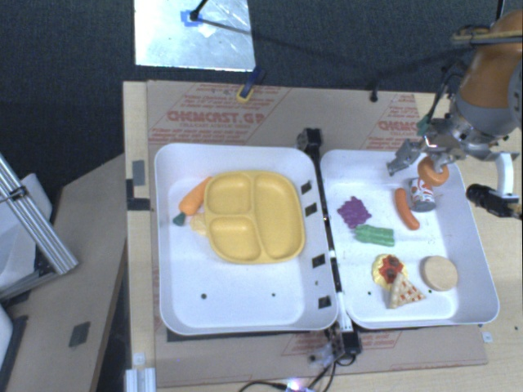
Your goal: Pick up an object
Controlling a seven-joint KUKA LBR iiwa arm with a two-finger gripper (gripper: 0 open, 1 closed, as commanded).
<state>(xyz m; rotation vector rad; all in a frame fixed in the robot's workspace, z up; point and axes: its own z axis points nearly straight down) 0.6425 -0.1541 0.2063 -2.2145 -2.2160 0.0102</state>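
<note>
far left of the end effector (pixel 426 163), a carrot (pixel 193 197) touches a yellow plate (pixel 249 216). a sausage (pixel 406 208) lies just below-left of it. i can't tell what the end effector is doing.

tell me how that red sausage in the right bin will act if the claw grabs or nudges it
The sausage looks like a smooth, rounded plastic toy, so it is probably light and stiff. Its cylinder shape may let it roll sideways when nudged, and the glossy skin could slip between fingers. It lies flat on the right bin, so tipping seems unlikely.
</note>
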